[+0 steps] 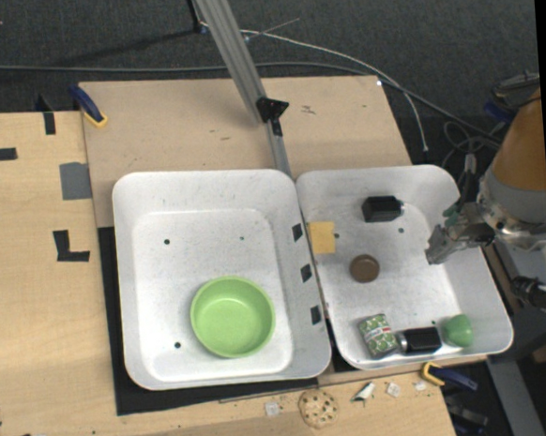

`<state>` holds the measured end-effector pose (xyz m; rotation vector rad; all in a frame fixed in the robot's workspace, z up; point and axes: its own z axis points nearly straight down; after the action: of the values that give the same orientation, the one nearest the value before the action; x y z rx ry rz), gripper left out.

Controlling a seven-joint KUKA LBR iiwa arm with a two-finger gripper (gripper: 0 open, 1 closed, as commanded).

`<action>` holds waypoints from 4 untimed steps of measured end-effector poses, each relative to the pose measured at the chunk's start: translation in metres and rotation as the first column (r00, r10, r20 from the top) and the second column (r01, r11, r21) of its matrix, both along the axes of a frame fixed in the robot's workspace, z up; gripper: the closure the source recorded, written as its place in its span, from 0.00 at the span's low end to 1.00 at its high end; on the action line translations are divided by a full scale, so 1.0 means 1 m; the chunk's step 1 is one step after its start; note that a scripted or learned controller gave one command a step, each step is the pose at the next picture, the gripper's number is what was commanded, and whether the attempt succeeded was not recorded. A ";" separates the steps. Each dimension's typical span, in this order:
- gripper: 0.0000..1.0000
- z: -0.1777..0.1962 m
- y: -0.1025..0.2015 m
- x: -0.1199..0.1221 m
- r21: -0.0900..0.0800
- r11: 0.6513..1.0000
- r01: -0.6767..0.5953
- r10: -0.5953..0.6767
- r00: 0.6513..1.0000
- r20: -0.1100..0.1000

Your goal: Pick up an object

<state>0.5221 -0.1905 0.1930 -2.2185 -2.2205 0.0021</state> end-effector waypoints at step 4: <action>1.00 -0.090 0.001 -0.007 0.003 1.000 0.000 0.000 1.000 -0.006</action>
<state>0.5153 -0.1890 0.1032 -2.2140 -2.2159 0.0057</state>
